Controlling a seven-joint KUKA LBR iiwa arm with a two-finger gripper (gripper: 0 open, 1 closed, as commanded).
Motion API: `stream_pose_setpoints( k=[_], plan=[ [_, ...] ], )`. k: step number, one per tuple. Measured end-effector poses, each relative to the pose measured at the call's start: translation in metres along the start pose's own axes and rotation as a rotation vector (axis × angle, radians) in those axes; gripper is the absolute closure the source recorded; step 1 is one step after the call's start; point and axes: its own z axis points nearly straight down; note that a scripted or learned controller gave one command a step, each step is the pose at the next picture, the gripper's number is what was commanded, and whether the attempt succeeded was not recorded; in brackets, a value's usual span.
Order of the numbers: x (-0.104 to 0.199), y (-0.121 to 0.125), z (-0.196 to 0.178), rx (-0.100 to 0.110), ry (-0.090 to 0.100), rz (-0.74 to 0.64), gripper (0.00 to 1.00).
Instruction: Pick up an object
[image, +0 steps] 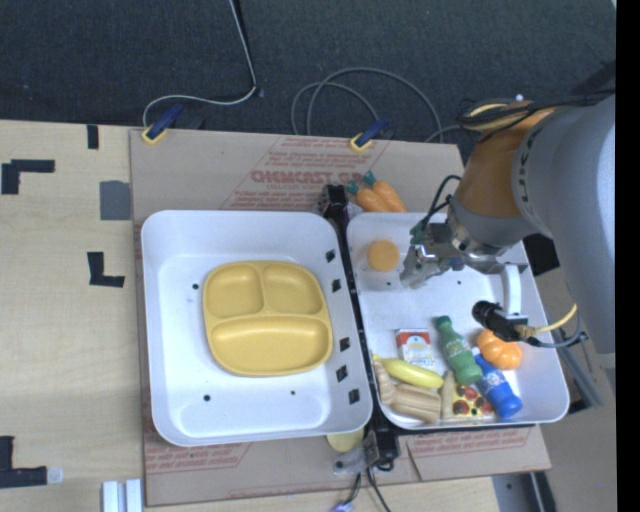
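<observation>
Red lettering printed on the cardboard sheet (290, 172) under the bins is too faint to read. In the right bin (545, 340), the gripper (420, 266) hangs low with its jaws slightly spread and nothing between them. Just beside it, toward the divider, sits a small round orange ball (382, 255). The left bin (165, 300) holds a yellow three-compartment tray (267, 317).

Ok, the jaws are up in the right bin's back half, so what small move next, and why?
Probably shift the gripper a little toward the left bin and lower onto the orange ball. The ball lies just beside it, apart from the clutter along the right bin's front edge, so it looks like the easiest grasp.
</observation>
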Motion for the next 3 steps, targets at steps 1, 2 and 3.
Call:
stream_pose_setpoints(
  k=[1, 2, 3],
  plan=[
    [0.003, 0.0, -0.003, -0.002, 0.001, -0.003, 0.0],
    [0.008, 0.069, 0.058, -0.002, -0.002, -0.009, 0.0],
    [0.007, 0.068, 0.045, -0.006, -0.003, -0.006, 1.0]
  ],
)
